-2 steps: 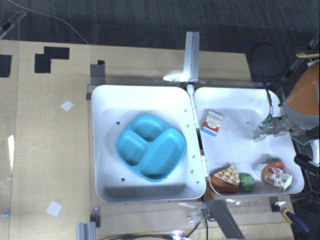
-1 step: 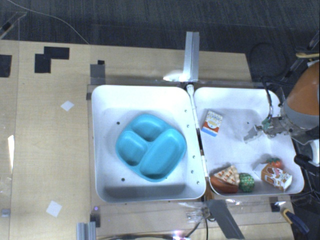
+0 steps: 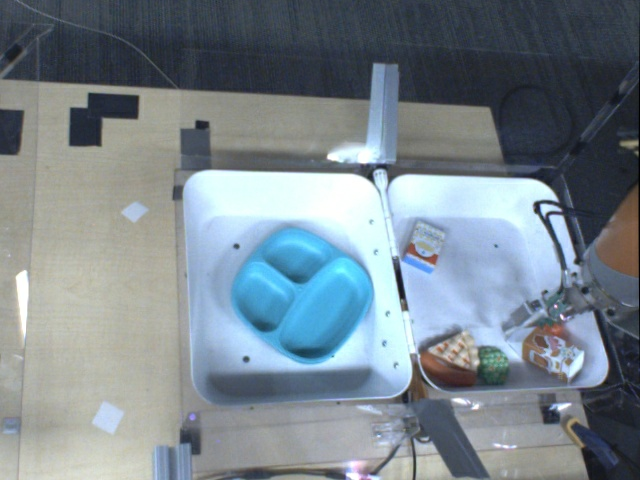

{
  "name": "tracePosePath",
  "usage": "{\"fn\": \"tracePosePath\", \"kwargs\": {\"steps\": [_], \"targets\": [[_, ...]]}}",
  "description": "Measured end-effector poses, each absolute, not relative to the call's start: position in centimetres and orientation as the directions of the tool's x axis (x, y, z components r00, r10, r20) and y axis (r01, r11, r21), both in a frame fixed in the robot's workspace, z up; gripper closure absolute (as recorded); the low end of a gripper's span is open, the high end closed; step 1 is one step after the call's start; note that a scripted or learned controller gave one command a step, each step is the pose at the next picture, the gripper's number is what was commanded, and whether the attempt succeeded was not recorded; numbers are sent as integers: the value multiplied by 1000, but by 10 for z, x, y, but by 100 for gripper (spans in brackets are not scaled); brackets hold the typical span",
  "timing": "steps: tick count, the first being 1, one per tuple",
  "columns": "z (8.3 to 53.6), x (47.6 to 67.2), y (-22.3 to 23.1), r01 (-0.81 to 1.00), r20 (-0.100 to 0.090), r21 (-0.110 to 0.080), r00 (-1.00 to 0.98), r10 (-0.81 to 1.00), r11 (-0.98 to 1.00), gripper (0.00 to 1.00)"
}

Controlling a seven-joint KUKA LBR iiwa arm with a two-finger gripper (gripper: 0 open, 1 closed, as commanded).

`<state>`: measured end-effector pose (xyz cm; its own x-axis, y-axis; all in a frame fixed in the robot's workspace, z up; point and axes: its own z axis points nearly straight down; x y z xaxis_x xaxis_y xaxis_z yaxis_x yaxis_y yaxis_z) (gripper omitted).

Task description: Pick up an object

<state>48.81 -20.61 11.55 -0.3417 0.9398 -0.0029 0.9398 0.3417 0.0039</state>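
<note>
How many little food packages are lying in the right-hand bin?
4: a small carton near the divider, a waffle-print item and a green item at the front edge, an orange-and-white pack beside the gripper.

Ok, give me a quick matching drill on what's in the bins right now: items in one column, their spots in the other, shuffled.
Items:
1. blue divided tray
2. small carton
3. green block
4. gripper

Places:
A. right bin, near its front wall
B. right bin, near the divider, toward the back
C. left bin, middle
D. above the right bin's front right part

Pairs: 1-C, 2-B, 3-A, 4-D
</note>
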Motion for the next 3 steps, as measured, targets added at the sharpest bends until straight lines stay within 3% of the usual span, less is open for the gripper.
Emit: {"fn": "tracePosePath", "kwargs": {"steps": [1, 2, 3], "targets": [[91, 598, -194, 756, -7, 5, -654, 756, 654, 0], [136, 662, -128, 640, -9, 7, -768, 640, 768, 0], [98, 624, -101, 748, -22, 17, -663, 748, 664, 0]]}}
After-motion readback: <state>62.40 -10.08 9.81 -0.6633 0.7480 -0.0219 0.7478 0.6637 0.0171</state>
